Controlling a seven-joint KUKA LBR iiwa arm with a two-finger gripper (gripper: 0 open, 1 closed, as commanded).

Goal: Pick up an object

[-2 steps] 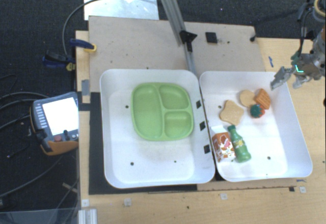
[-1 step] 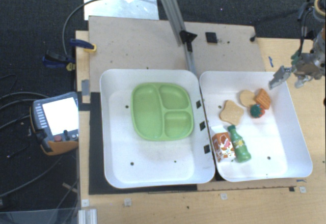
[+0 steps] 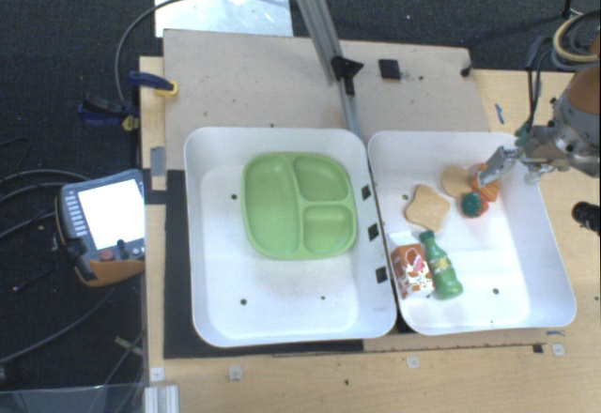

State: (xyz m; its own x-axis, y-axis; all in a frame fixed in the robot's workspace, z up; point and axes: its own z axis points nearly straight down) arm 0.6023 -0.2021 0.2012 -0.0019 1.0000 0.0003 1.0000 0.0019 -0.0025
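Jaws hard to read from above: cannot tell whether apart or together. Gripper [image 3: 495, 164] low over the right bin [image 3: 526, 303], at its far edge, just beside an orange-and-green toy [image 3: 475, 200] and a tan slice [image 3: 455, 180]. Nearer the middle, a toast piece [image 3: 428, 208], green bottle [image 3: 441, 270], small carton [image 3: 410, 270]. Green divided plate [image 3: 300, 205] in the left bin [image 3: 216, 308]. Nothing visibly lifted; grasping and raising probably left.
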